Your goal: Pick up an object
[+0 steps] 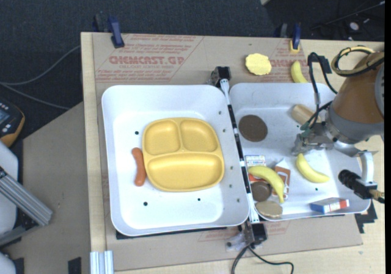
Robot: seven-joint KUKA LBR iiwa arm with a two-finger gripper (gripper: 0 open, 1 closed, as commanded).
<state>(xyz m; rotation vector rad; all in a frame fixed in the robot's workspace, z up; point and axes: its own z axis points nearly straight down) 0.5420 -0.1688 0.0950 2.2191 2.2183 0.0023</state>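
Dark carpet surrounds the bench, where two white bins sit side by side, and my gripper (307,142) hangs low in the right bin (278,97), just above a banana (311,169) on the bin floor. Whether I am clenched or released I cannot tell from this slant. To do this well I should settle squarely over the banana's middle, clear of the wooden block (302,112) behind me, before closing.

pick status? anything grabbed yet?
Done: the gripper is down inside the right bin, just above a banana. In hand: nothing visible between the fingers, and whether they are closed is unclear. Left: the grasp and the lift. The banana lies on the bin floor.
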